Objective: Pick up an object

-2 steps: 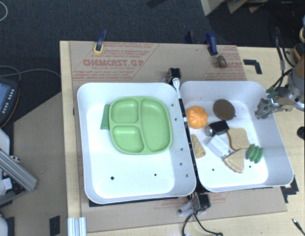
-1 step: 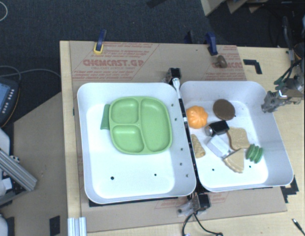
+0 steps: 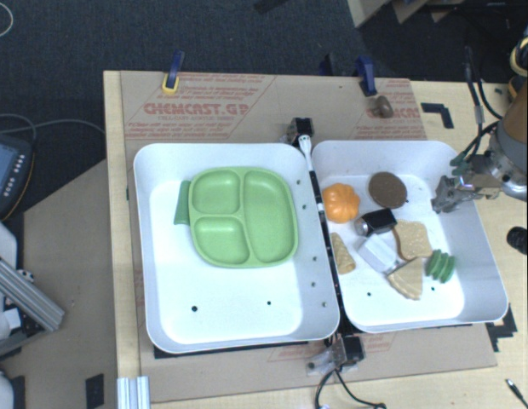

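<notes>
- Orange pumpkin-like ball (image 3: 341,202): lies at the right bin's left side, close to the divider
- Brown round disc (image 3: 387,189): flat, right of the orange ball, near the bin's far wall
- Black cylinder (image 3: 376,221): on its side, below the disc
- White flat piece (image 3: 377,252): just below the cylinder
- Tan toast-like slice (image 3: 413,239): right of the cylinder
- Second tan slice (image 3: 406,281): nearer the front
- Small tan piece (image 3: 342,255): by the divider
- Green ridged item (image 3: 439,266): right of the slices

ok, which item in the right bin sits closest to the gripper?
The brown round disc, at the bin's top, left of the gripper. The orange fruit and green piece lie farther.
</notes>
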Available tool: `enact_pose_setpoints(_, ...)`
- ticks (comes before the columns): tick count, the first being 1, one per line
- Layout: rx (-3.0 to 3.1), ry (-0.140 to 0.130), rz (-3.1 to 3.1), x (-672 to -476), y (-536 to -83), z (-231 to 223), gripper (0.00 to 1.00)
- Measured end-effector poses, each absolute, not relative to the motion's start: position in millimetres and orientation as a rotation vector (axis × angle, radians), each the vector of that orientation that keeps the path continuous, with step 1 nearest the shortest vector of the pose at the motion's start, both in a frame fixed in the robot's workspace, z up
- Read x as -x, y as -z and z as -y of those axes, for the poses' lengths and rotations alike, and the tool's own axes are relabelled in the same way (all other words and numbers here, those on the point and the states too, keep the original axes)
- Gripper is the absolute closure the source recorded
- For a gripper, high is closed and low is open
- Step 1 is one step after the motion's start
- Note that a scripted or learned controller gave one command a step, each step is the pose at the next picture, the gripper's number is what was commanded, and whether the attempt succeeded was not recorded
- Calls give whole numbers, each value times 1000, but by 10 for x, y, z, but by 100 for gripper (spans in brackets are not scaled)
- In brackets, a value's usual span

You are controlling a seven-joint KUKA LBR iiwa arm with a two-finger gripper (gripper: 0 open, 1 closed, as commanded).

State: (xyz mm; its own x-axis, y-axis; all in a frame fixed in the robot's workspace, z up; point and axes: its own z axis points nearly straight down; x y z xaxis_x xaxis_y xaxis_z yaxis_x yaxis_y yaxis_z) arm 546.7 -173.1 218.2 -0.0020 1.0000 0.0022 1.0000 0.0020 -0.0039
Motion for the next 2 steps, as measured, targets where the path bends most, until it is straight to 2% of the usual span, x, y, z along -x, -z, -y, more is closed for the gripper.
enact_pose_setpoints(1, 2215, -1, 2222, -5244, -2109, 1295, 100)
enact_pose_setpoints(2, 2216, -1, 2221, -5017, -2273, 824, 100)
